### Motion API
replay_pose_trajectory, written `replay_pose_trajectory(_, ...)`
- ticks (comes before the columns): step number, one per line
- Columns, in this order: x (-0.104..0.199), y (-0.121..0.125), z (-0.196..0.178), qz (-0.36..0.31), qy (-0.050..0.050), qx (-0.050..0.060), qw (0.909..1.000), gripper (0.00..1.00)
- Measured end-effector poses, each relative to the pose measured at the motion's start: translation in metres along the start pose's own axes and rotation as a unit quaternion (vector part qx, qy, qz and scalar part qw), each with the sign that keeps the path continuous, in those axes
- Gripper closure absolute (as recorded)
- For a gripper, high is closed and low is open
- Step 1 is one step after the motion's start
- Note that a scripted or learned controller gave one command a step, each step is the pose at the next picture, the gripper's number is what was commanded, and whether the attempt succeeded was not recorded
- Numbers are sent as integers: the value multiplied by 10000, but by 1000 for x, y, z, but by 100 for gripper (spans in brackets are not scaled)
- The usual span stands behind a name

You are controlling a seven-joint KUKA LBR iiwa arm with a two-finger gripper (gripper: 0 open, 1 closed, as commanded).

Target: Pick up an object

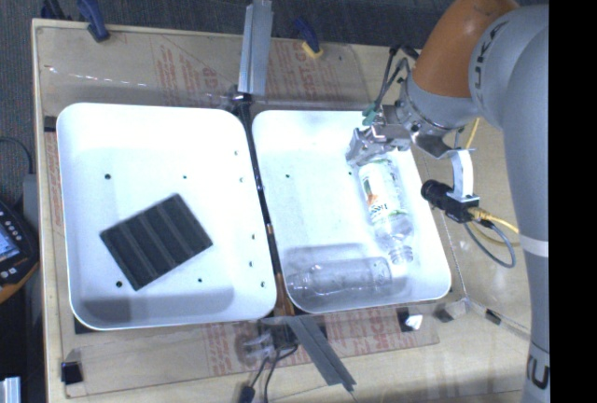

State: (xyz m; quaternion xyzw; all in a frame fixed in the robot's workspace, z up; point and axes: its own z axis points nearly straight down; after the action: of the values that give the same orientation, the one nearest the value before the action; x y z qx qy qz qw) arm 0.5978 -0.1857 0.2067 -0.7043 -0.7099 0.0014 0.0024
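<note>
Camera view from above: arm w/ orange band (457, 28) reaches in from the right, fingers (371, 142) down at the far end of the right bin (308, 140), right at the base of a clear labelled bottle (384, 203) lying lengthwise along that bin's right side. Can't tell if they're wide or closed. 2nd clear bottle (340, 278) lies across the near wall of the same bin. Left bin (93, 131) has a dark ribbed flat panel (156, 241), tilted. Blue clamps (91, 17) at the tabletop's far edge.
</note>
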Motion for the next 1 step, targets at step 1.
replay_pose_trajectory(1,-24,-34,39,-225,-10,-12,9997,0)
